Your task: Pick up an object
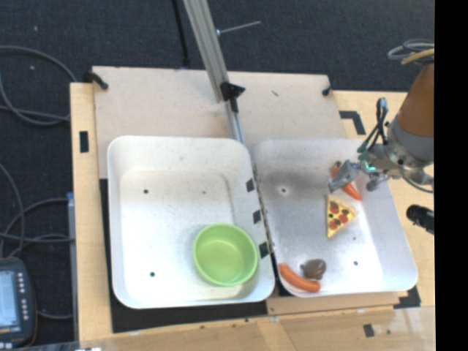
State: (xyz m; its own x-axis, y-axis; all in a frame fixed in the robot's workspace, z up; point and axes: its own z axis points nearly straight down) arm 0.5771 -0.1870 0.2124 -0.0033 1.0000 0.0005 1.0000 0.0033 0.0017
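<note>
Camera view, looking down at a slant: the right bin (pixel 292 168) holds a small orange-red piece, maybe a toy carrot (pixel 352 190), near its upper right side. It sits right at the gripper (pixel 356 174), touching or nearly so; too small and blurred to tell if it is between the fingers or just under them. Finger spread is not readable either, so whether the gripper is open or closed cannot be told, nor whether it has hold of anything.

Just below the carrot lies a pizza slice (pixel 339 217), yellow with red dots, flat on the bin floor, point toward the lower left, apart from the gripper. At the bin's front edge sits a hot dog sausage (pixel 299 278), orange-red, lying flat, with a dark brown lump (pixel 314 268) touching it on its upper right side. Both are well apart from the pizza slice.

The arm (pixel 417 119) comes in from the right, orange band visible above the grey wrist, cables running along it, wrist over the right bin's upper right rim.

The left bin (pixel 146 167) sits beside the right one, walls touching along the middle. A green bowl (pixel 225 254) stands upright in its lower right corner, close to the shared wall.

Both bins rest on a tan bench (pixel 161 97). A metal pole (pixel 208 39) rises at a slant from the back of the bench, between the bins. Dark carpet (pixel 73 20) around the bench, with cables on the left and a small screen device (pixel 14 302) at lower left.
</note>
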